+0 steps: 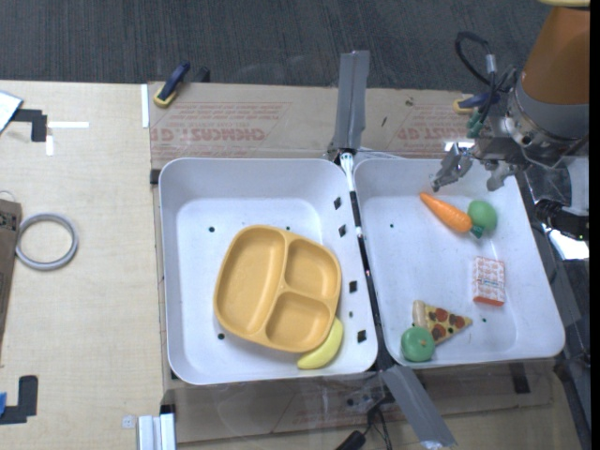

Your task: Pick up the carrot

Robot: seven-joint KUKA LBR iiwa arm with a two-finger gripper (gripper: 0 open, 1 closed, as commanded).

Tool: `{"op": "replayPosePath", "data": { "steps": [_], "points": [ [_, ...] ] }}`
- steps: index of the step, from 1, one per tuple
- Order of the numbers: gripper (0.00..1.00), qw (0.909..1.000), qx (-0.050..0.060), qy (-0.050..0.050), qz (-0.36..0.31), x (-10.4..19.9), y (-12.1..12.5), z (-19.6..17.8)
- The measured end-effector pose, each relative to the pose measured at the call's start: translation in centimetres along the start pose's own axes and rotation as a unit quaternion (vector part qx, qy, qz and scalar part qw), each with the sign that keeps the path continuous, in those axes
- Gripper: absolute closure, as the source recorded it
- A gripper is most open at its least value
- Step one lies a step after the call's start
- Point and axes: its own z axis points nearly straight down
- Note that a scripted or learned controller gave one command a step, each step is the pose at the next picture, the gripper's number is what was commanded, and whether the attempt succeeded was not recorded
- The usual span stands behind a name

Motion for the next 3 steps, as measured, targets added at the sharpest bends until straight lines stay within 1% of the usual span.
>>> {"op": "replayPosePath", "data": {
  "steps": [1, 2, 3],
  "points": [
    [0.00, 0.9953, 0.000, 0.000, -0.096, 1.1, -0.5, 1.3],
    [0.00, 0.9845, -0.002, -0.001, -0.175, 3.0, -1.1, -1.7],
    [0.00, 0.9975, 0.000, 0.000, -0.071, 0.1, 1.7, 5.8]
  ]
}}
